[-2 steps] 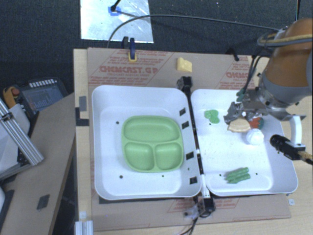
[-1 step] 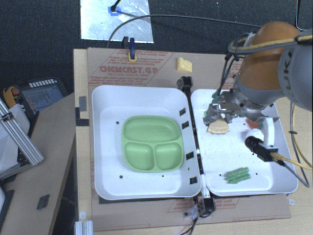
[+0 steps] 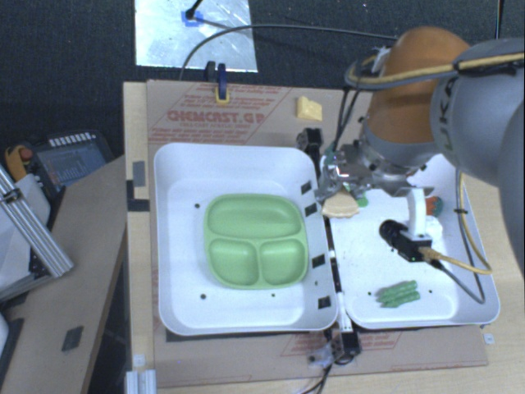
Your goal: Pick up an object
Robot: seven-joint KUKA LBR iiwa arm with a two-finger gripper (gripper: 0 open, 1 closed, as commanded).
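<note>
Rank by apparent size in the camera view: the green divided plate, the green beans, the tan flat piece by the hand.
1. Green divided plate, largest by far.
2. Green beans and tan flat piece look about alike; no ranking between them.

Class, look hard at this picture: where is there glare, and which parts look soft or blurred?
Camera view: strong glare whitens the crinkled silver foil sheet at the top; the big grey and orange robot arm, nearest the lens, looks soft; the green divided plastic plate in the left white bin is evenly lit, with faint shadow.

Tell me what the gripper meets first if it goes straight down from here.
Most likely the tan bread-like piece just under the gripper, by the right bin's left wall; depth is unclear from this slanted view.
</note>
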